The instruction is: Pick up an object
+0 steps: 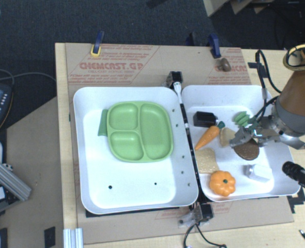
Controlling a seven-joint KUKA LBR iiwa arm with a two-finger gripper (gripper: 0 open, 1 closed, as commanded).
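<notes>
Pincer [244,137] is hanging low in the right bin [230,93], just above a brown disc [246,151]; we cannot tell its opening or whether it is gripping anything. We are judging the disc flat, so we are wanting to come straight down, avoiding the carrot [208,136] and pumpkin [222,183]
</notes>
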